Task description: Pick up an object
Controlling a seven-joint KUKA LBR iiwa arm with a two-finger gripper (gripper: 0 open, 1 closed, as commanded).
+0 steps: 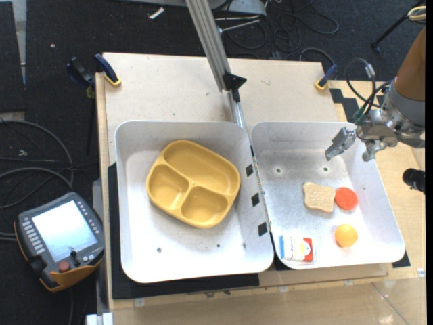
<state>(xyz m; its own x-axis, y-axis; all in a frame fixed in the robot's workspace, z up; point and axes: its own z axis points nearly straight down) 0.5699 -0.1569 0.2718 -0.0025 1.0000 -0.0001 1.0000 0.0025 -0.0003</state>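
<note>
A two-finger gripper (pixel 352 147) on a grey KUKA arm (pixel 406 107) hangs over the upper right part of the right-hand white bin (pixel 291 147), its two fingers spread apart with nothing between them. One finger (pixel 337 144) slants down and left toward the bin floor; the other sits near the bin's right rim. Below the gripper, well apart from it, lie four small items: a tan slice of toy bread (pixel 318 197) touching a flat red-orange disc (pixel 346 198) on its right, a yellow-orange ball (pixel 346 235) nearer the front rim, and a small white carton with red and blue print (pixel 297 249) at the bin's front left corner. The left-hand white bin (pixel 135 249) holds a yellow three-compartment plate (pixel 193 183) lying slightly turned. Both bins rest on a pale wooden bench (pixel 169 87) with yellow-tipped clamps at its back corners. A teach pendant with a lit screen (pixel 57 239) lies on the dark floor at left.
</note>
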